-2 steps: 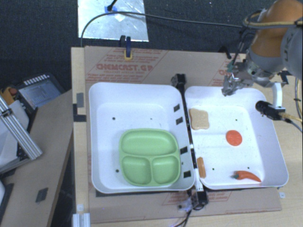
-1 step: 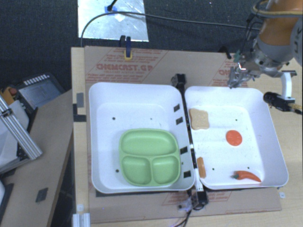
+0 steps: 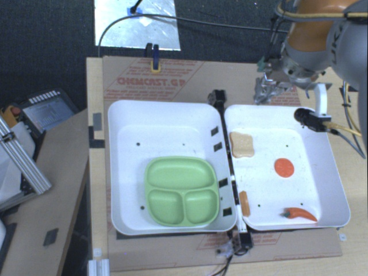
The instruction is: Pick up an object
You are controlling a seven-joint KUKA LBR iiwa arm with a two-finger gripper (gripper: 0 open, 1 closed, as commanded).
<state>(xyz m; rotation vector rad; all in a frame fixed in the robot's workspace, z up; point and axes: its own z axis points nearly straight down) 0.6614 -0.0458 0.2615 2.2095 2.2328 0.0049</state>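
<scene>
Nearest to the camera, a carrot is seen in the front corner of the right bin. At the back, the gripper is held above the far rim of this bin; whether it is open or closed cannot be told. Nothing is seen in it. A toast slice, a red disc and an orange stick are spread in the right bin. A green divided plate is placed in the left bin.
</scene>
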